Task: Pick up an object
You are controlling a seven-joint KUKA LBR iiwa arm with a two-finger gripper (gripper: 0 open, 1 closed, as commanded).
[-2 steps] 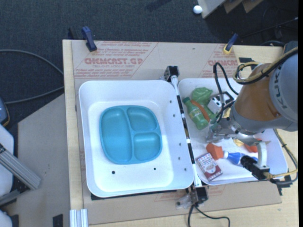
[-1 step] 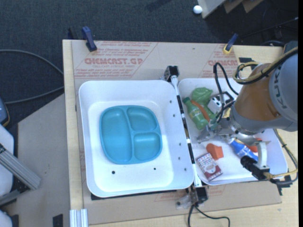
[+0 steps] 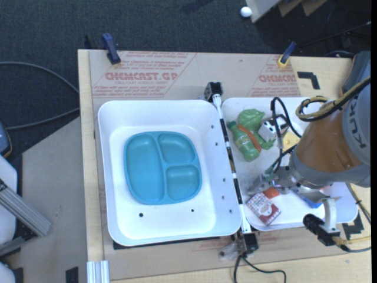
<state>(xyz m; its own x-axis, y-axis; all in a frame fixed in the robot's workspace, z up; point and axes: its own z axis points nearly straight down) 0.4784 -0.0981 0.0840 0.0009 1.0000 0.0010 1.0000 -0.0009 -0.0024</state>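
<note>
The arm reaches into the right bin point(image 3: 235, 108) from the right, its orange band above the bin's middle. My gripper point(image 3: 266, 185) is low over the bin's front left part, just above a red and white packet point(image 3: 263, 207). A small orange-red piece point(image 3: 273, 191) lies right by the gripper tip; I cannot tell if it is held. A green bottle with an orange band point(image 3: 245, 140) and a green soft piece point(image 3: 252, 118) lie at the back left of the bin. Next to them is a small white block with dark dots point(image 3: 268, 130).
The left bin point(image 3: 112, 119) holds a blue divided plate point(image 3: 163, 167). A yellow piece point(image 3: 289, 141) and a blue piece point(image 3: 311, 200) peek out beside the arm. Black clips point(image 3: 213, 90) join the bins. Cables loop over the arm's wrist.
</note>
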